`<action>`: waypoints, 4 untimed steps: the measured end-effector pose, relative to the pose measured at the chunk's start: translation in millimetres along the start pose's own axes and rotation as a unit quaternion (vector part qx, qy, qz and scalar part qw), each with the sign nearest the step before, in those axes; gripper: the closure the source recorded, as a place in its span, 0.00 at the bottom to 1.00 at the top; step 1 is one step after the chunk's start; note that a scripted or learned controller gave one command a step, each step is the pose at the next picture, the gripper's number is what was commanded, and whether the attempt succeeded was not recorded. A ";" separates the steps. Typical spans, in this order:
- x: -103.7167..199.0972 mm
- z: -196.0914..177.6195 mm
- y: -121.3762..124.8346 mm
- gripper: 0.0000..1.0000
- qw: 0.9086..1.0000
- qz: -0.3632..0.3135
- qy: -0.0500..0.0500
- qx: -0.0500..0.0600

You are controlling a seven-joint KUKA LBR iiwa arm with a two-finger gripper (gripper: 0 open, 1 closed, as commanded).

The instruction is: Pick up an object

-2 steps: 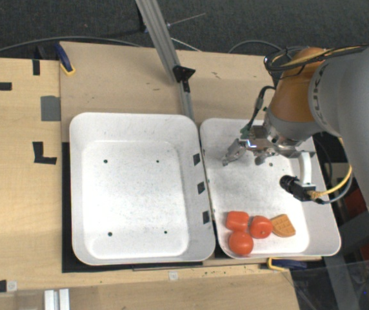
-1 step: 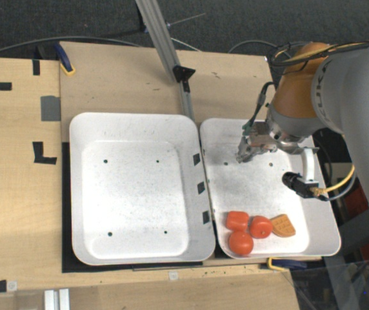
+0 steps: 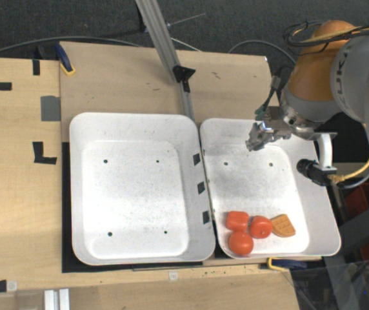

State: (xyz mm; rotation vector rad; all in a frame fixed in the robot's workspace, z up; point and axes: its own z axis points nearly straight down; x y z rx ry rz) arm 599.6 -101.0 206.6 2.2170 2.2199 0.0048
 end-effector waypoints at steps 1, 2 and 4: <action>0.4 -17.4 0.5 1.00 1.000 0.000 0.000 0.002; 52.5 -27.8 10.0 1.00 1.000 -0.003 0.001 0.003; 160.9 -9.5 25.2 1.00 1.000 -0.003 0.001 0.003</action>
